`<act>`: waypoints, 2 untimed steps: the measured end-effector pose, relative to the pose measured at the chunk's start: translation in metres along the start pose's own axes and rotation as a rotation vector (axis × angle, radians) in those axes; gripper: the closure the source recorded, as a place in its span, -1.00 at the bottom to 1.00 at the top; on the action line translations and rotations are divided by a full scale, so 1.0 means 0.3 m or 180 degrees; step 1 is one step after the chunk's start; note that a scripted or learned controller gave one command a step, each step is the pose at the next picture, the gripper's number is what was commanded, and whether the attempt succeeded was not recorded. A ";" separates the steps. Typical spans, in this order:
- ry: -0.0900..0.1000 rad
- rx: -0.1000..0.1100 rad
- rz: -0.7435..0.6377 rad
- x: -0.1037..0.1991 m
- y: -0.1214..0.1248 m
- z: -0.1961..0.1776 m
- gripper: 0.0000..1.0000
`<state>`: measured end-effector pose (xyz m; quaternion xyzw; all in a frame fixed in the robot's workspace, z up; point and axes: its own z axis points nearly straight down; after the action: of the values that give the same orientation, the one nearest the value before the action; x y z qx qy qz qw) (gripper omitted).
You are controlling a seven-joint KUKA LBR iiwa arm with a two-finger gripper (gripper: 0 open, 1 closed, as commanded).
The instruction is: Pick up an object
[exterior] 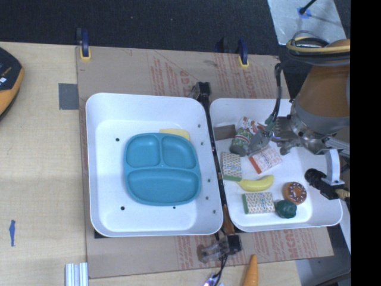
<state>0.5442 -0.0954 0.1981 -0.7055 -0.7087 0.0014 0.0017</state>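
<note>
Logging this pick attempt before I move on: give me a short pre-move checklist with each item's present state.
1. Gripper is over the right bin, where the objects lie: ok.
2. Fingers open or shut: cannot tell; they blur into the clutter.
3. An object held between the fingers: cannot tell; the green-and-white packet sits right at the gripper, but no grasp is visible.
4. Other candidates lie apart from the gripper: banana, donut, dark green object: ok.
5. Objects around the gripper are crowded and overlapping, so a single-item pick looks doubtful: not ok.
6. Left bin holds the blue divided plate, away from the arm: ok.
</note>
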 end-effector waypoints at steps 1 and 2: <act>-0.0009 0.0006 0.0005 -0.140 0.088 0.185 -1.00; -0.0017 -0.0017 -0.0001 -0.144 0.077 0.349 -1.00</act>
<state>0.5672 -0.1385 0.0934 -0.7054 -0.7088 0.0013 -0.0021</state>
